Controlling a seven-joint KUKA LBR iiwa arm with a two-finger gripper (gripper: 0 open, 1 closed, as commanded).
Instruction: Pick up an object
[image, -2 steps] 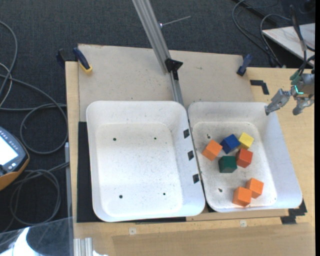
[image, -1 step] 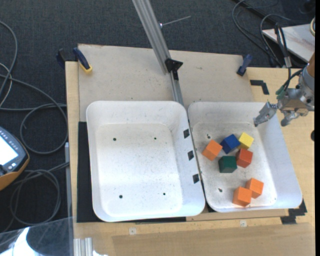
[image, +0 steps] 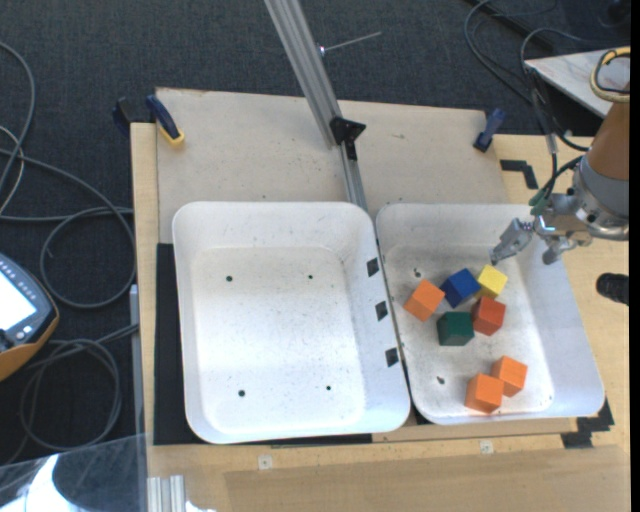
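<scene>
My arm reaches in from the right, wrist tilted, and my end effector (image: 528, 243) hangs over the right bin (image: 570, 330), fingers spread apart with nothing between them. The yellow block (image: 492, 279) lies just below it, among blue (image: 461, 286), orange (image: 425, 299), red (image: 489, 315) and green (image: 456, 328) blocks.

The arm enters at the right edge, its orange band (image: 615, 140) uppermost and the grey wrist (image: 600, 195) below it. The end effector (image: 530, 245) hangs from the wrist, tilted left. Its two fingers (image: 510, 243) are spread apart, with nothing between them.
</scene>
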